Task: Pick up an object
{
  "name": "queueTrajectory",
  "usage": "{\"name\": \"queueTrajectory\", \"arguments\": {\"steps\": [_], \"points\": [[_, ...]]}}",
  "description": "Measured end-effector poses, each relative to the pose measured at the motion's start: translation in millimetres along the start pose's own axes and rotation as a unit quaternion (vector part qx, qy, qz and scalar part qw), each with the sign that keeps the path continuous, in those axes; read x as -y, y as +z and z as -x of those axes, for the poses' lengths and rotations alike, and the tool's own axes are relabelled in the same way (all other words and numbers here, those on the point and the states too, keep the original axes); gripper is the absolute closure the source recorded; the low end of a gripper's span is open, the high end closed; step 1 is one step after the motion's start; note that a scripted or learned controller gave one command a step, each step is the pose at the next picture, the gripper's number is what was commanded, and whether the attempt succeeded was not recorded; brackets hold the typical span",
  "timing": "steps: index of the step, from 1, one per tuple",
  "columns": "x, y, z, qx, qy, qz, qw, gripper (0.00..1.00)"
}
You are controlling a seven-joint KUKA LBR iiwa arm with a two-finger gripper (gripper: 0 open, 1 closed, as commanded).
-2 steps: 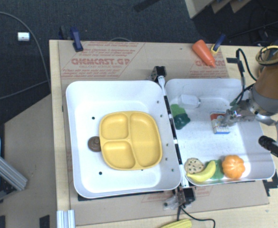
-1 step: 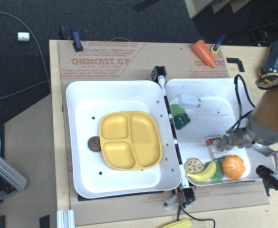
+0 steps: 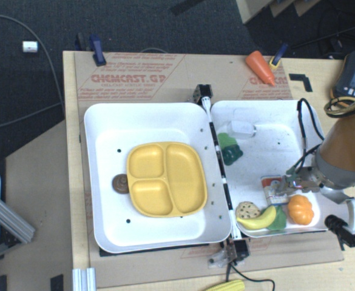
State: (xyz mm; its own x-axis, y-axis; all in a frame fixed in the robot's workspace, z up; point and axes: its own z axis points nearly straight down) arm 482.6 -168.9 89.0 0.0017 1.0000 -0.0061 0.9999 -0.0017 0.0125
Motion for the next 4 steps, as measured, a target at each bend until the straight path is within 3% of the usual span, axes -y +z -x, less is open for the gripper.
{"name": "queueTrajectory", "arguments": {"steps": [1,2,3,4], "points": [[-11.9,-0.5,-31.2,-0.001,-0.001,-0.002,1.0000,1.00],[-11.7,-0.5,-30.0,0.000,0.000,-0.002,1.0000,0.00],[-73.5,1.1,-74.6,-0.002,-0.001,-0.001,1.0000,0.00],[-144.7,5.7,0.7,-0.002,-0.001,-0.006,1.0000,0.00]]}}
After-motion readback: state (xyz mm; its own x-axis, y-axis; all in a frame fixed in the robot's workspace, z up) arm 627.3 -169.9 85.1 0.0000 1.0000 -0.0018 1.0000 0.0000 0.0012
